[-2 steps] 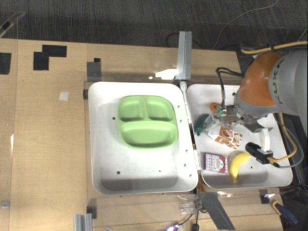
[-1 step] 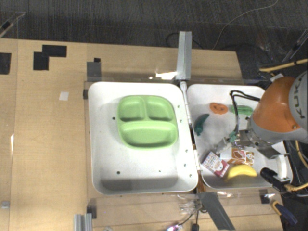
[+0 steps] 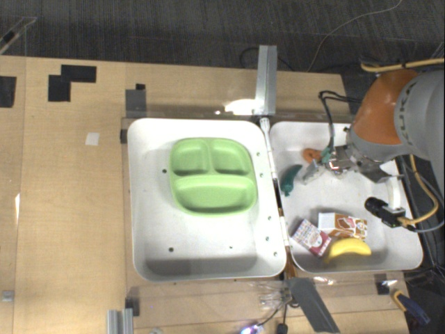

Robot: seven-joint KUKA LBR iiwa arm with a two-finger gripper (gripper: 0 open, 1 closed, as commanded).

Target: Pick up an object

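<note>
My gripper (image 3: 318,167) reaches in from the right, low over the upper left part of the right bin (image 3: 410,256). A small orange object (image 3: 310,155) lies right beside its tip, on the far side. A teal object (image 3: 288,179) rests just left of the tip, against the bin's left wall. Whether either one touches the gripper is unclear. Near the bin's front edge a yellow banana (image 3: 348,249) lies next to a small maroon and white packet (image 3: 310,236) and a brown and white box (image 3: 343,223).
The left bin (image 3: 149,256) holds a green divided plate (image 3: 211,175). The grey arm with its orange band (image 3: 379,113) covers the right bin's upper right corner. A black cable fitting (image 3: 383,211) hangs over that bin's right side. A metal post (image 3: 266,82) stands behind the bins.
</note>
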